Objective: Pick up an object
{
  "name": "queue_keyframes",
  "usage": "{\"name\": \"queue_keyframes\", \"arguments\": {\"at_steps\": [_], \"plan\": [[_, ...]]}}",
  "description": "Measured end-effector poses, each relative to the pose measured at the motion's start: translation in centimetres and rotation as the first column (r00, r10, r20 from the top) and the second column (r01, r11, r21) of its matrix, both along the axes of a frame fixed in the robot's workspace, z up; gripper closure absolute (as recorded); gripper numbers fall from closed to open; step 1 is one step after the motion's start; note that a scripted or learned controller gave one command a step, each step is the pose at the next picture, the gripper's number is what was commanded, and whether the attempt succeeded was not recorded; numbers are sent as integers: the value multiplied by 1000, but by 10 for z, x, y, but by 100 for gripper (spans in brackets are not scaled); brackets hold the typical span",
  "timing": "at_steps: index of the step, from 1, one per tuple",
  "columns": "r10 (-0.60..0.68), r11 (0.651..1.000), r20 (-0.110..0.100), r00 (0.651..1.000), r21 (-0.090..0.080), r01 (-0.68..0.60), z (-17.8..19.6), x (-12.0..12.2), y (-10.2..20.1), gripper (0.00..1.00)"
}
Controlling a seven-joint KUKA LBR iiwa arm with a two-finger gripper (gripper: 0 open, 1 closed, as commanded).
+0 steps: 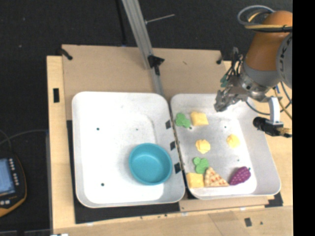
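Small toy foods lie in the right bin (256, 146): a green piece (183, 120) and a yellow block (199, 118) at the back left, a yellow piece (203, 145) in the middle, another yellow piece (233, 141) to its right. Along the front sit a green piece (200, 165), a yellow block (195, 180), a pizza slice (214, 178) and purple grapes (239, 175). My gripper (222, 103) hangs over the bin's back edge, right of the yellow block, with nothing visibly between its fingers.
The left bin (98, 122) holds a blue bowl (150, 163) at its front right. A grey metal pole (140, 33) slants up from between the bins. A handheld controller (9, 181) lies off the bench at far left.
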State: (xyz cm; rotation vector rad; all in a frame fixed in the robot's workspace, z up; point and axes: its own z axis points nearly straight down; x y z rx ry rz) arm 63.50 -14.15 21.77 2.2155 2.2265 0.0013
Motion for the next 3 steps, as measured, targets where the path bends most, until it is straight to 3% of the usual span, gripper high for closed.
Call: {"name": "queue_keyframes", "arguments": {"at_steps": [3], "plan": [[4, 1000, -1, 1000, 3, -4, 24, -36, 171, 100]]}}
